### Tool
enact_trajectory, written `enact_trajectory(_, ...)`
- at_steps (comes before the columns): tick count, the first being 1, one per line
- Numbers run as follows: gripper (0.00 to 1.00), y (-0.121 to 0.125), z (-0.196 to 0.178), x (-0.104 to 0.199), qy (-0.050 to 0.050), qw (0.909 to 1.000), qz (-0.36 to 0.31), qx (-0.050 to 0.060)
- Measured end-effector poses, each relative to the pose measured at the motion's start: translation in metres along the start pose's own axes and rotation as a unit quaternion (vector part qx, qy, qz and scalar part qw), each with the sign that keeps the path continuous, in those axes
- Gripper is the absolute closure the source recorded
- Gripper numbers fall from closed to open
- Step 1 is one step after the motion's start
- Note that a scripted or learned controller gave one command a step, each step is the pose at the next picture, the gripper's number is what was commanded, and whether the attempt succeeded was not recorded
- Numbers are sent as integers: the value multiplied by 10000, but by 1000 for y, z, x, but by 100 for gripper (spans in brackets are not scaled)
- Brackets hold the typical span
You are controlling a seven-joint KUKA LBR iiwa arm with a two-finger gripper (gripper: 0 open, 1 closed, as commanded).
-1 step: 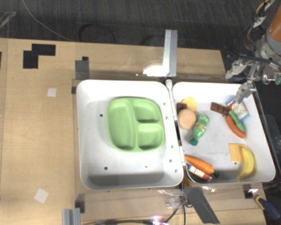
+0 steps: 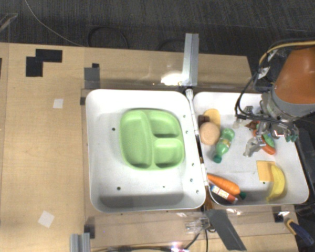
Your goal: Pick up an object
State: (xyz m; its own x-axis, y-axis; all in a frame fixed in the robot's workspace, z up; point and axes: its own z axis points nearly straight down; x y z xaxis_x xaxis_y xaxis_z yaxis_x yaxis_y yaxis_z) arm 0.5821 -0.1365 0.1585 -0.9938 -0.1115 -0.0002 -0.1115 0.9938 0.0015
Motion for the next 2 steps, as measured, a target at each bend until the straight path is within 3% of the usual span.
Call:
enact_trajectory(1,0,36,68,3,-80,9999,-84,26)
enact_trajectory(2,0,-22,68,18,-70,9738,-2272,51)
